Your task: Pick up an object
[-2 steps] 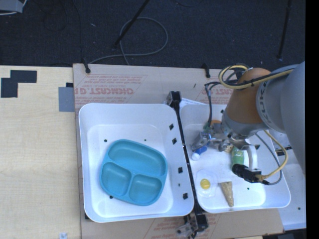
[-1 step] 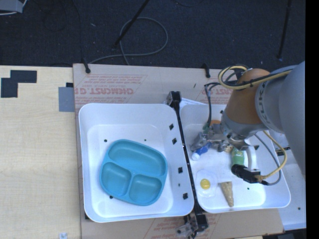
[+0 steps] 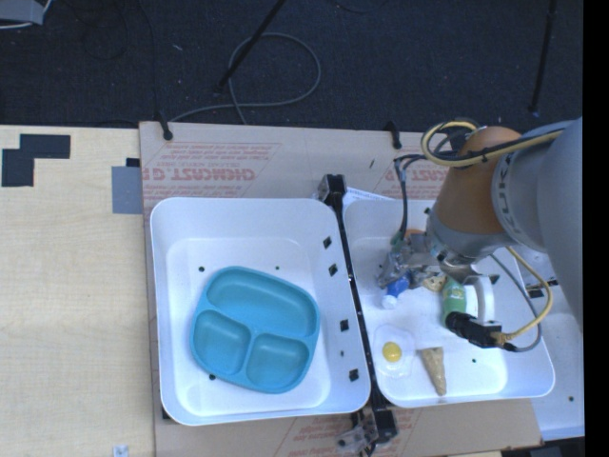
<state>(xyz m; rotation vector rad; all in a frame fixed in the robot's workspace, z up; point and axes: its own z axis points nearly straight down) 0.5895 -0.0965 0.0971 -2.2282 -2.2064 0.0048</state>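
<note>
Two shallow white bins sit side by side on the counter point(image 3: 76, 284), parted by a black divider point(image 3: 344, 293). The left bin point(image 3: 176, 227) holds a blue three-compartment tray point(image 3: 255, 328), lying flat and slightly turned. The right bin point(image 3: 533, 374) carries the loose things: a fried-egg toy point(image 3: 392, 352), white with a round yellow yolk, lies near the bin's front; just beside it to the right lies a tan cone point(image 3: 435, 369), its narrow end pointing toward the front rim. Farther back, a small white piece with a blue part point(image 3: 394, 291) lies close to the divider, and a green object point(image 3: 454, 300) sits next to a white curved piece point(image 3: 483, 298). The grey arm point(image 3: 542, 198), with its orange band point(image 3: 471, 193), comes in from the right and bends down over the back half of the right bin. The gripper point(image 3: 404, 260) hangs low above the blue-and-white piece; whether its fingers are spread or pressed together cannot be told, as the wrist and cables hide them. Nothing is seen held between them.
</note>
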